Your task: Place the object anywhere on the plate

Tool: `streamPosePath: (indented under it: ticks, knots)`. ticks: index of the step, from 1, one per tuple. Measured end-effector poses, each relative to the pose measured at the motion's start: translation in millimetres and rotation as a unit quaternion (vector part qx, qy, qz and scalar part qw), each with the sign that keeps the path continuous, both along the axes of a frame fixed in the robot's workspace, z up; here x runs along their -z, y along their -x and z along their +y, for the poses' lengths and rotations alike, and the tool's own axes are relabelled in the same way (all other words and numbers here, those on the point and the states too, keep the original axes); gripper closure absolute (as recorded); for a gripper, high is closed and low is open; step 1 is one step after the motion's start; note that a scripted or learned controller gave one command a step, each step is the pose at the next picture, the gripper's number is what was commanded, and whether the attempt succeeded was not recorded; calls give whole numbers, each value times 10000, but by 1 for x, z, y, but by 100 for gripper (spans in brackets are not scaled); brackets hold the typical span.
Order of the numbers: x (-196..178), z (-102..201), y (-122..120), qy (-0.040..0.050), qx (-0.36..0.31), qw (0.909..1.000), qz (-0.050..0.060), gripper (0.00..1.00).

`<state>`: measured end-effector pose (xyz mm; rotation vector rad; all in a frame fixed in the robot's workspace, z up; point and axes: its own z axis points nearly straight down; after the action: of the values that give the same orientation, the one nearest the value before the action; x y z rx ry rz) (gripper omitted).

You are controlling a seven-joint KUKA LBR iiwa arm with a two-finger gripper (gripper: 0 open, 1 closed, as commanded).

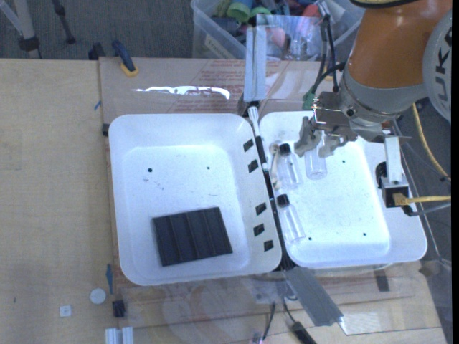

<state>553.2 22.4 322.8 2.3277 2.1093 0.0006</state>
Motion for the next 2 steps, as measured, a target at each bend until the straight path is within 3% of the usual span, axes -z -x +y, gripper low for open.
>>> streamPosePath:
  ticks: [1, 2]
  knots:
    - [-6, 86, -13, 0, -344, 9994, -7, 100]
    - [24, 161, -14, -1, -765, 9971, 22, 100]
